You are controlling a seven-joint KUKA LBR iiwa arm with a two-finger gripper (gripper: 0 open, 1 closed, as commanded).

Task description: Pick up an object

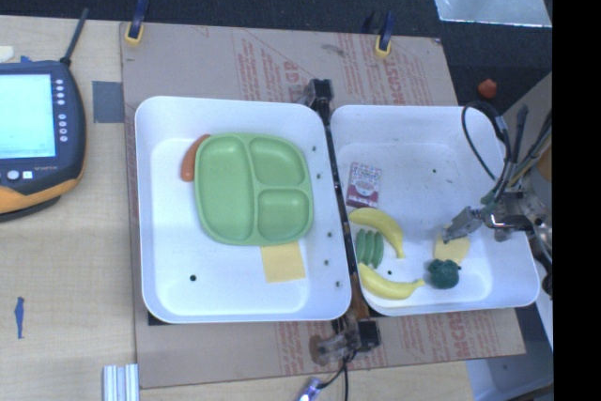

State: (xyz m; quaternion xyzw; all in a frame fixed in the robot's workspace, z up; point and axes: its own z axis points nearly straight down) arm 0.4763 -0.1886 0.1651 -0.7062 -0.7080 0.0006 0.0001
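The right bin (423, 146) holds a small red and white packet (364, 184), two yellow bananas (380, 223) (387, 285), a green pod (370, 248), a dark green broccoli piece (443, 273) and a pale yellow piece (452, 250). My gripper (467, 224) hangs low at that bin's right side, just above and right of the pale yellow piece. Nothing visibly sits in the gripper. In the left bin (150, 202) lie a green divided plate (254, 188), a yellow cheese slice (284, 262) and an orange sausage (190, 160) partly under the plate.
A black cable (488, 146) loops over the right bin's far right corner, close to the arm. A control pendant (33, 131) lies on the bench left of the bins. Clamps (321, 92) sit where the bins meet.
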